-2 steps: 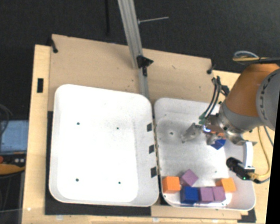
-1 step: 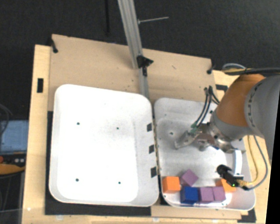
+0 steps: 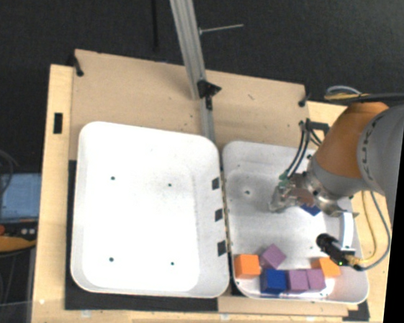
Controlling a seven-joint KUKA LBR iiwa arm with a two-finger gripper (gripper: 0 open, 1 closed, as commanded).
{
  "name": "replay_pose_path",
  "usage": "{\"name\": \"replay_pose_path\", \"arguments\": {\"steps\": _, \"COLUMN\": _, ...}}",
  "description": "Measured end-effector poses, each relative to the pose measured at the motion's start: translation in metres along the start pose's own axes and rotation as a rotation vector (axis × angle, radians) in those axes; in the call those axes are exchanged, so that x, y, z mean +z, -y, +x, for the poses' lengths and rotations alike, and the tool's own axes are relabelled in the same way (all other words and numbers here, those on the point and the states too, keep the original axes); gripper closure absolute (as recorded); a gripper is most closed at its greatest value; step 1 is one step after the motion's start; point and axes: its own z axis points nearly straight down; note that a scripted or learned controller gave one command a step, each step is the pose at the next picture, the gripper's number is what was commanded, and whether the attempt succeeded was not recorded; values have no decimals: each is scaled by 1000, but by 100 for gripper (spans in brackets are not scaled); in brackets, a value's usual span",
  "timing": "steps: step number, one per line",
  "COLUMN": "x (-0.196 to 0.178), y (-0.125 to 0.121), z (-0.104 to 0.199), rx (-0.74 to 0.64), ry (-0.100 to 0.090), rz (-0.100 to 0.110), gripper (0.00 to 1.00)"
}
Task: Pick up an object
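Grey arm (image 3: 362, 157) over right bin (image 3: 259, 171), hand (image 3: 284, 199) low near bin middle; open or closed, cannot tell. Blocks crowded along near edge: orange block (image 3: 248, 265), blue block (image 3: 274, 281), purple blocks (image 3: 273, 256) beside. Bare floor around hand. Left bin (image 3: 146, 209) wide, free.

Even overhead light, mild glare on white bins (image 3: 153, 144), perhaps slightly soft.
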Motion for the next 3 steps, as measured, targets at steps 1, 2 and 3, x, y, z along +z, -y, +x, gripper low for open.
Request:
{"name": "replay_pose_path", "arguments": {"steps": 1, "x": -48, "y": -6, "z": -9, "rx": -2, "ry": 1, "rz": -2, "gripper": 100}}
{"name": "replay_pose_path", "arguments": {"steps": 2, "x": -107, "y": 1, "z": -12, "rx": -4, "ry": 2, "rz": -3, "gripper": 100}}
{"name": "replay_pose_path", "arguments": {"steps": 3, "x": -115, "y": 0, "z": -13, "rx": -8, "ry": 0, "rz": 2, "gripper": 100}}
